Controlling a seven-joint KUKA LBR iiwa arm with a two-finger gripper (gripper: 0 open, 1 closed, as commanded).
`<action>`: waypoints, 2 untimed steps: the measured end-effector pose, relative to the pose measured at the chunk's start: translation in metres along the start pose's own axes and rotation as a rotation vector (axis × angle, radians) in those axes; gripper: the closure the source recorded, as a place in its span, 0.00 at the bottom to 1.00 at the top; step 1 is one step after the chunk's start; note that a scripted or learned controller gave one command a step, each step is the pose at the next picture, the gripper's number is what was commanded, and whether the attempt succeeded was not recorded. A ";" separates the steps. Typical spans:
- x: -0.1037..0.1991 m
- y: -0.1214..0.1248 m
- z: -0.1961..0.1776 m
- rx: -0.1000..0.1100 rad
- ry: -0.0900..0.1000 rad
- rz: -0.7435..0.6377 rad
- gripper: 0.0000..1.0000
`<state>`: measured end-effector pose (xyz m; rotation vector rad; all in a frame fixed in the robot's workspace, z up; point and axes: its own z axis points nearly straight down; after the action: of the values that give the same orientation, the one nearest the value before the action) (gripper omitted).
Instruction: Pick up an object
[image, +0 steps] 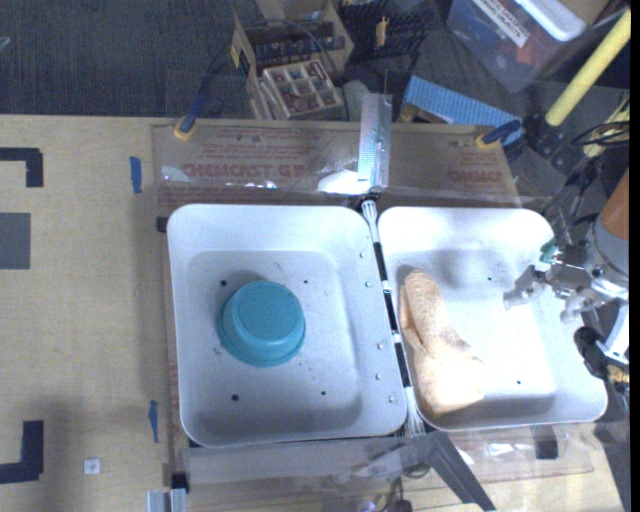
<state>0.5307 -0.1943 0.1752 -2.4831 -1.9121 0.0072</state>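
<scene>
A tan, bread-like loaf (435, 345) lies along the left side of the right bin (500, 235), its lower end near the bin's front wall. A teal bowl (262, 321) sits upside down in the middle of the left bin (200, 240). My gripper (545, 297) hangs over the right side of the right bin, well to the right of the loaf and apart from it. It is open, with nothing between its fingers.
The two white bins stand side by side, their walls meeting in a ridge (385, 300). Clear plastic sheeting (260, 165) lies behind them. Crates and clutter (295, 80) stand beyond the bench. The wooden bench top (70, 330) stretches to the left.
</scene>
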 end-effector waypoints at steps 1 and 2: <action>0.057 0.073 0.071 -0.005 -0.003 -0.093 0.00; 0.057 0.072 0.064 -0.002 -0.004 -0.094 1.00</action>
<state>0.6146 -0.1579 0.1105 -2.3936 -2.0296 0.0096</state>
